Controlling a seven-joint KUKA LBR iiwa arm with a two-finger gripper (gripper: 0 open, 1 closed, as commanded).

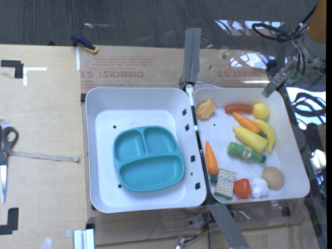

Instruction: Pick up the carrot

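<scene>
Carrot (210, 157): lies in the right bin (294, 139), close to its left wall, near the front-left corner; orange body w/ small green end pointing to the front. Nothing holds it.
2nd carrot-like item (246, 122): also orange and long, in the back half of the same bin, touching the yellow bottle (250, 137). Could be a 2nd carrot, I cannot be sure.
Jaws: the gripper (272, 86) is over the back-right corner of the right bin, well apart from the carrot. If the jaws are spread or pressed together I cannot tell, too small and blurred. Nothing seen between them.
Neighbours: checkered box (225, 183) and red tomato (241, 188) just in front of the carrot; green bottle (246, 152) near its right side.
Left bin (98, 154): has a blue divided plate (149, 158), not part of the task.
Risk 1: carrot is v. near the wall, so one finger may hit the rim or wall and the jaws close on air.
Risk 2: wrong pick, i.e. the other orange item or the red sausage (238, 108), because colours are similar.
Risk 3: carrot is round and tapered, it may roll or slip out if gripped near the thin end.
Risk 4: approach across the bin may push the bottles or the banana (266, 130).
</scene>
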